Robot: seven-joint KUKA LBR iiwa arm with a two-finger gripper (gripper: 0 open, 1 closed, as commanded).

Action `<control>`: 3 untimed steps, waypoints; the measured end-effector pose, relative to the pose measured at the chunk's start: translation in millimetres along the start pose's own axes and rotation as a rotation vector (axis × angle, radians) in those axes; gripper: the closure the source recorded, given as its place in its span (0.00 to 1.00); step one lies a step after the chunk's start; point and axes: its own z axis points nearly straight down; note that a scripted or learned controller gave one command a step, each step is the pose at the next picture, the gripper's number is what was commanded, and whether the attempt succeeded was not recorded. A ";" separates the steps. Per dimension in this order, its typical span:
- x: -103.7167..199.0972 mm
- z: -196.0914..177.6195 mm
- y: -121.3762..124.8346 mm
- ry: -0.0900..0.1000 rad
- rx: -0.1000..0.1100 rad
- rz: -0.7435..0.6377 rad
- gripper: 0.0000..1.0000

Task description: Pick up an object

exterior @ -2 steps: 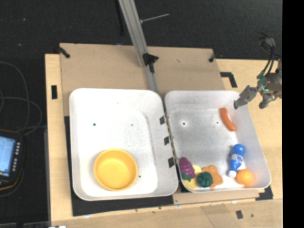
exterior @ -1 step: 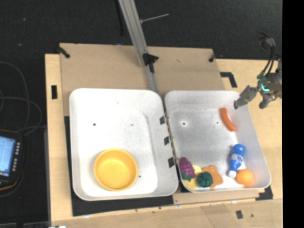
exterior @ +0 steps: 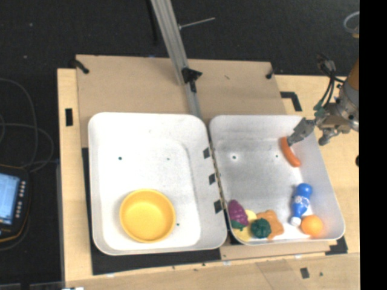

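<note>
My gripper (exterior: 311,138) hangs over the far right edge of the right bin (exterior: 254,162), fingers spread open with nothing between them. Its left fingertip (exterior: 294,139) is just above the top end of an orange sausage-shaped toy (exterior: 291,152) lying on the bin floor. Nearer the front right corner stand a blue and white bottle (exterior: 301,202) and an orange ball (exterior: 312,225). Along the front wall lie a purple toy (exterior: 236,213), a green toy (exterior: 260,228) and a tan-orange piece (exterior: 274,220).
The left bin (exterior: 151,144) holds a yellow bowl (exterior: 147,214) at its front. A slanted metal pole (exterior: 174,44) rises from behind the seam between the bins. A tablet (exterior: 8,199) sits off the bench at far left.
</note>
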 end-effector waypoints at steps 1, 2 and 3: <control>7.3 59.3 2.9 0.001 0.002 -0.001 0.00; -3.3 116.4 2.1 0.000 0.002 0.004 0.00; -4.3 101.5 3.6 -0.001 -0.006 0.006 1.00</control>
